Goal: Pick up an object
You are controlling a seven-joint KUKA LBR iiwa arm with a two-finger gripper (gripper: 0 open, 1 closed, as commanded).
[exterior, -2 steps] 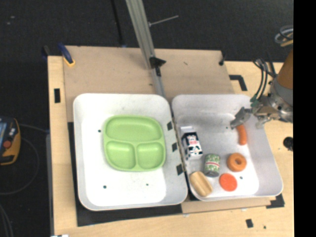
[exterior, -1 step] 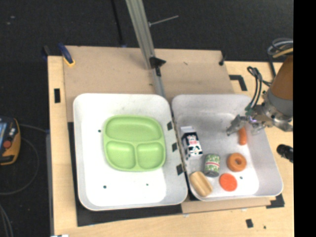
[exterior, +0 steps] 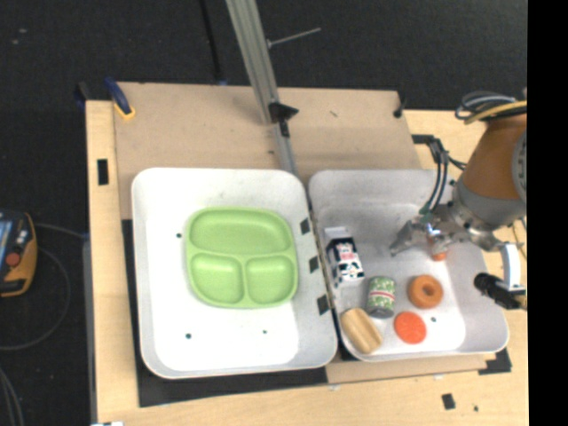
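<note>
- Nearest the camera, at the front edge of the right bin point(exterior: 373, 193), a bread roll point(exterior: 361, 328) lies with its long axis running from 11 to 5 o'clock.
- Just at 3 o'clock from the roll sits a small orange-red ball point(exterior: 410, 327), close to it but apart.
- At 12 o'clock from the ball lies a brown doughnut point(exterior: 427, 291), flat, hole facing up.
- At 9 o'clock from the doughnut stands a little green can point(exterior: 382, 295), upright or nearly so, right by the roll's upper end; whether they touch I cannot tell.
- At 10 o'clock from the can lies a small black-and-white carton point(exterior: 345, 258), its long axis running 12 to 6 o'clock, close against the bin's left wall.
- At 1 o'clock from the doughnut hangs the claw point(exterior: 424, 237), its two prongs splayed wide, nothing between them; the right tip is near the doughnut, though contact is unclear.
- Behind the claw, the grey arm with its orange band point(exterior: 491, 162) comes in from 3 o'clock.
- Over at 9 o'clock, the left bin point(exterior: 160, 202) holds a green divided plate point(exterior: 240, 257), one long section at 12 o'clock and two smaller ones at 6.
</note>
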